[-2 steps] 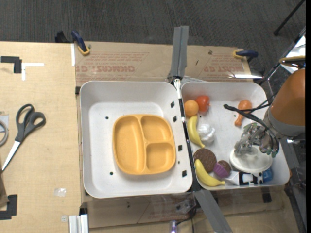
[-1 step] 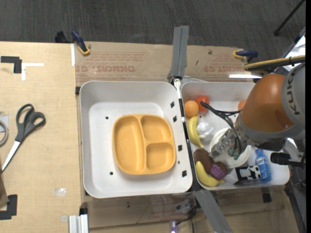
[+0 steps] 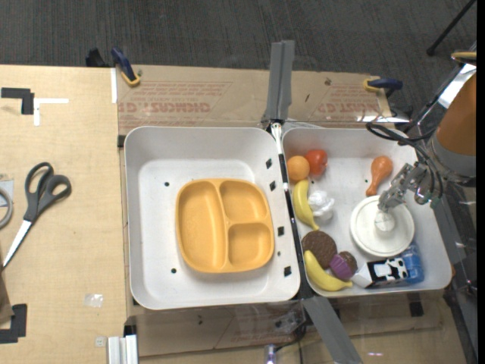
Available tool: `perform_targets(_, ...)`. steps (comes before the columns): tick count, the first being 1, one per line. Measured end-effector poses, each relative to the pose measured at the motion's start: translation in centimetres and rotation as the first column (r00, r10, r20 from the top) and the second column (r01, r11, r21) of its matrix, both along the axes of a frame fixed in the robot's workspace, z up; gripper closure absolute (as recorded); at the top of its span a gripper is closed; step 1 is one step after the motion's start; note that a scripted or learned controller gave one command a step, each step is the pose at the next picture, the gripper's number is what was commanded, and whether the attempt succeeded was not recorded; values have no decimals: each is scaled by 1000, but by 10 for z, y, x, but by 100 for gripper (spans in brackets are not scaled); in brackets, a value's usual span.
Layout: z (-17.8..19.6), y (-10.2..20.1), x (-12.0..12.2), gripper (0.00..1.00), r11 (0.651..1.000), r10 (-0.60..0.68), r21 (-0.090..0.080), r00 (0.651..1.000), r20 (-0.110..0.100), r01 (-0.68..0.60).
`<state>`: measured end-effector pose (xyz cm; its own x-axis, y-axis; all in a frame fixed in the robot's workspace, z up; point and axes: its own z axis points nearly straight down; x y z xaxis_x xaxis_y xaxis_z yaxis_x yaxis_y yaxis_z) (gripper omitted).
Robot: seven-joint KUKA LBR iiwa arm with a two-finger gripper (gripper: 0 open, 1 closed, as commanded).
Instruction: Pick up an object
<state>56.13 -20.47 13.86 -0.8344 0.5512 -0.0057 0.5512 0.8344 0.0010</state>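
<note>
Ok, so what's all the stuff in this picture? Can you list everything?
bins: 2, white, side by side on the bench
divided plate: 1, yellow, in the left bin
bananas: 2, yellow, right bin, one by the middle wall, one at the near edge
orange: 1, orange, right bin, far corner
tomato: 1, red, beside the orange
drumstick: 1, orange-brown, right bin, far side
round plate: 1, white, right bin
brown round item: 1, brown, between the bananas
purple item: 1, purple, by the near banana
carton: 1, blue, black and white, near right corner
scissors: 1, black-handled, left bench
arm's jaws: 1, grey, over the round plate
</note>
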Motion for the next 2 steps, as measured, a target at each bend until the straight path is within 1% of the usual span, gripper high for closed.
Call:
perform_targets(1, -38, -8, 50, 100, 984, -180, 9, 984, 8, 180)
perform_targets(2, 70, 57, 59, 100, 906, -424, 1, 906, -2, 424)
